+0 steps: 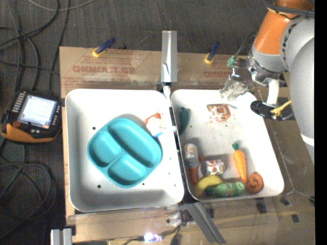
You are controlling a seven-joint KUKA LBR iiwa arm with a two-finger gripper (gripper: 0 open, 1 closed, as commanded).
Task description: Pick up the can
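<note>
While the can (190, 154) lies near the right bin's (265, 131) left wall, the gripper (234, 89) hovers at its far edge, fingers' state indiscernible.

Two white bins: left bin (76, 152), right bin (265, 137). Left bin contents: one teal divided tray (124, 151); one small red-and-white packet (155, 124). Right bin contents: two cans (191, 154) (214, 167); one carrot (239, 162); one banana (206, 182); one green cucumber-like item (226, 189); one orange-and-white wrapper (218, 112); one dark green object (183, 119), possibly a vegetable.
</note>
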